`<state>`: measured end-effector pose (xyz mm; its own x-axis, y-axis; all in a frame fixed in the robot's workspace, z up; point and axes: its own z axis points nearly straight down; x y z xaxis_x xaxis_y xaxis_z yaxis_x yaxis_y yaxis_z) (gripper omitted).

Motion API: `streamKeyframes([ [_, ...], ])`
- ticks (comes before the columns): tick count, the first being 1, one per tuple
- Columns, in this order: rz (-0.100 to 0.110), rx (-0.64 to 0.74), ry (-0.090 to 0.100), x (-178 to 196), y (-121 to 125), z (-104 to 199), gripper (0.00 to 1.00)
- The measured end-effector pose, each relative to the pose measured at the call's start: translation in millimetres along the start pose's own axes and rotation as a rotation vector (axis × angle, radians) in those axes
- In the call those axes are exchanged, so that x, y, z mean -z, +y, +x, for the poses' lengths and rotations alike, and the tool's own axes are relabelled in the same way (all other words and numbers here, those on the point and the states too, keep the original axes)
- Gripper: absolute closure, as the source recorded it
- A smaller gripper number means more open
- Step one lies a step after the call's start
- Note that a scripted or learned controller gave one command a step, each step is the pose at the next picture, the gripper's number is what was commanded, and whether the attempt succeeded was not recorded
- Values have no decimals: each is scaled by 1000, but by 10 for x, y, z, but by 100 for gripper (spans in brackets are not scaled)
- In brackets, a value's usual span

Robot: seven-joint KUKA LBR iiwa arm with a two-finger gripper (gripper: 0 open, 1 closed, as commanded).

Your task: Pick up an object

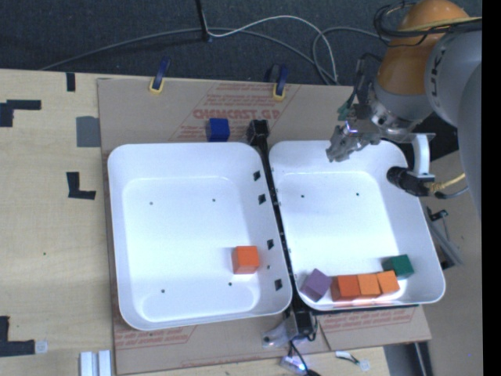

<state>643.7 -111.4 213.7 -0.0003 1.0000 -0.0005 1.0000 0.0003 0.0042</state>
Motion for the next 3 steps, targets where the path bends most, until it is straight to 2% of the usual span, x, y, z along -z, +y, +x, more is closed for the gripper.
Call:
streamKeyframes([
  [1, 3, 4, 2, 130, 2, 521, 100],
  [2, 5, 4, 1, 31, -19, 1026, 100],
  [3, 4, 4, 2, 81, -112, 1606, 100],
])
